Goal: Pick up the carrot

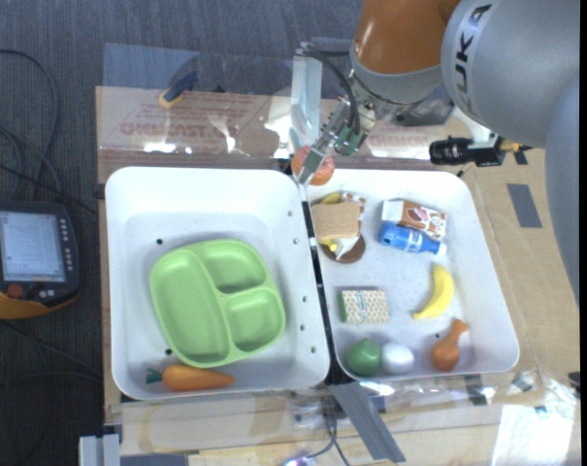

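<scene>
i see the carrot (190, 379) lying flat in the left bin (128, 260), just beside the near edge of the green divided plate (218, 301), its leafy end pointing away from the right bin (487, 289). my gripper (313, 163) hangs well beyond the plate's far side, above the far end of the seam between the two bins. an orange-red round item (318, 170) sits at its tip; i cannot tell whether it is pinched. across the seam from the plate lie a banana (436, 293) and a blue carton (409, 238).
</scene>
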`<state>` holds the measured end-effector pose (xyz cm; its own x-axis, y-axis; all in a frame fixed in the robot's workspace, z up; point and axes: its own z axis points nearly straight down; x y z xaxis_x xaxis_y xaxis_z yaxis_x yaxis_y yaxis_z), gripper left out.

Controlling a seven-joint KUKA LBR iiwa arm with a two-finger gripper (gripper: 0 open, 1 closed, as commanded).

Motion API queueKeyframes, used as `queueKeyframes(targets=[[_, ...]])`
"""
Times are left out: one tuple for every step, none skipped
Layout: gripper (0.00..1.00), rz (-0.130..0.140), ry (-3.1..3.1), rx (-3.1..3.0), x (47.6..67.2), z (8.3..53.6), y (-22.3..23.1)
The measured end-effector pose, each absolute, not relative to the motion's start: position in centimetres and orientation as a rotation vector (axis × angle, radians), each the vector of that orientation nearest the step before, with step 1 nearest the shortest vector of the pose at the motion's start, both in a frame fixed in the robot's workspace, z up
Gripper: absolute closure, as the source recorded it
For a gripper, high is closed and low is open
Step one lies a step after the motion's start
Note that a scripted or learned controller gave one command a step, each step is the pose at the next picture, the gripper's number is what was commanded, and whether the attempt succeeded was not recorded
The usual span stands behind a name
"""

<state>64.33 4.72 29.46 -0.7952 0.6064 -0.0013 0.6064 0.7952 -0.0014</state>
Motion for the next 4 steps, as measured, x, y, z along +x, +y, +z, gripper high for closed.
queueKeyframes(targets=[[1.0,-0.007,2.984,1.007,63.2,20.3,9.7],[1.0,0.0,3.097,0.513,64.4,22.2,12.3],[1.0,0.002,3.14,0.068,62.0,22.0,20.9],[1.0,0.002,3.126,-0.284,65.7,21.2,23.4]])
